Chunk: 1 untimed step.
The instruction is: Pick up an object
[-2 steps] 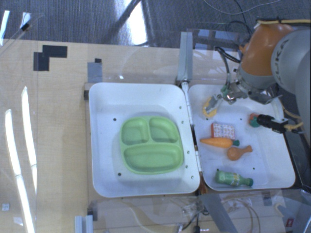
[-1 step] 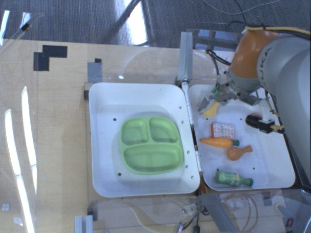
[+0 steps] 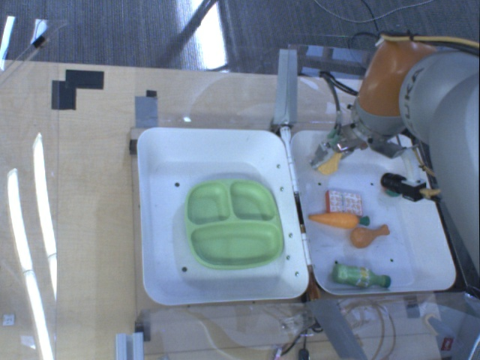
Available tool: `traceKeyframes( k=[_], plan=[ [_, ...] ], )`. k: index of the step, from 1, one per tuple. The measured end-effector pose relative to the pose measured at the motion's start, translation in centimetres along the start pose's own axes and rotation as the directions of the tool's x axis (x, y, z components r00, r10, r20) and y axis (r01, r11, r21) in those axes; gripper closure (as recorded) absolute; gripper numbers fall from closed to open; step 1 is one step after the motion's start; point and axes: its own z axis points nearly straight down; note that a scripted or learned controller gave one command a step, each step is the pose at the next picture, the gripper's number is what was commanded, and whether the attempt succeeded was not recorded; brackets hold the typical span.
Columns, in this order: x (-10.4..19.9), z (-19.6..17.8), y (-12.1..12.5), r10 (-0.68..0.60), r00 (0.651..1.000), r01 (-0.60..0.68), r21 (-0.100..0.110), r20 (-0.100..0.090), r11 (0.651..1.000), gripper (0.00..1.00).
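Camera view looks down on two white bins on the tabletop (image 3: 82,216). One, the left bin (image 3: 157,201), holds one green divided plate (image 3: 234,223). The other, the right bin (image 3: 420,257), holds five things: one yellow piece (image 3: 328,165) near its far left corner, one red-and-white packet (image 3: 344,200), one carrot (image 3: 334,220), one orange-brown toy (image 3: 367,235), one green bottle (image 3: 360,277). The end effector (image 3: 332,150) hangs right at the yellow piece; whether it is spread or pressed together I cannot tell
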Motion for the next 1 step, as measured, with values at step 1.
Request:
traceKeyframes(
  k=[1],
  plan=[
    [4.89,-8.50,1.62,0.100,0.995,-0.100,0.005,-0.004,0.995,1.00]
  ],
)
